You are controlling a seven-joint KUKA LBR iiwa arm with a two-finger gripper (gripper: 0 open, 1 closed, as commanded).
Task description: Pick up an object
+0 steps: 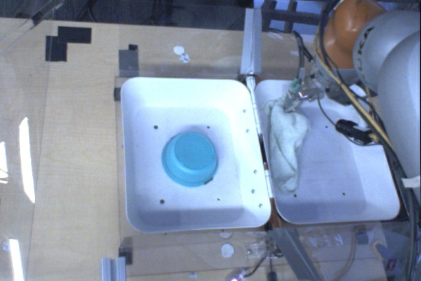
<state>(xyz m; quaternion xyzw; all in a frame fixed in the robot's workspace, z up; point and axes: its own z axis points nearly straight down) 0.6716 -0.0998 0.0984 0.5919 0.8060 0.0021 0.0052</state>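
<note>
A white cloth (286, 145) lies stretched along the left side of the right bin (342, 207). Its upper end is drawn up into a peak that meets my gripper (295, 97) near the bin's back left corner. The gripper's fingers are pinched on that peak, and the rest of the cloth trails down toward the bin's front. A round blue bowl (191, 158) sits upside down in the middle of the left bin (141, 207), well away from the gripper.
The grey arm with its orange band (348, 29) and black cables (352, 128) reaches over the right bin's back and right side. A metal divider (250, 43) stands behind the wall that the two bins share. The wooden bench surrounds both bins.
</note>
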